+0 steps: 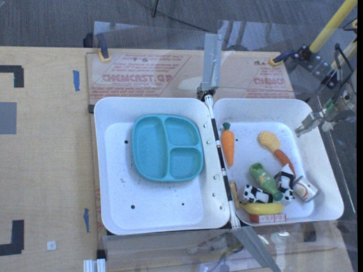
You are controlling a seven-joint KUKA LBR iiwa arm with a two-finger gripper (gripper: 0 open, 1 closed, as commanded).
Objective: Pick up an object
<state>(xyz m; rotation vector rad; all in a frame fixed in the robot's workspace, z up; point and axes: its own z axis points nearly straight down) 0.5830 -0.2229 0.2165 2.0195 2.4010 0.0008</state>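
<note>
- I am looking across the wooden bench (45, 169), which is lying bare on my left apart from black and blue tape marks.
- The left bin (113, 208) is carrying a teal divided plate (168, 148), which is lying flat toward the bin's upper middle.
- A grey metal post (212, 61) is standing behind the seam between the two bins.
- The right bin (326, 200) is holding all the loose objects.
- An orange toy carrot (228, 143) is lying just beside the left wall, green top pointing away from me.
- A yellow and orange piece (273, 144) is sitting near the middle, well apart from the carrot.
- Toward the near edge a green object (263, 177), a black and white toy (254, 194), a yellow banana (264, 208) and a small can (305, 190) are crowding together, touching or nearly so.
- The tool (309, 123) is hovering at the bin's upper right rim, clear of every object; I cannot tell how it is set, and I am seeing nothing in it.
</note>
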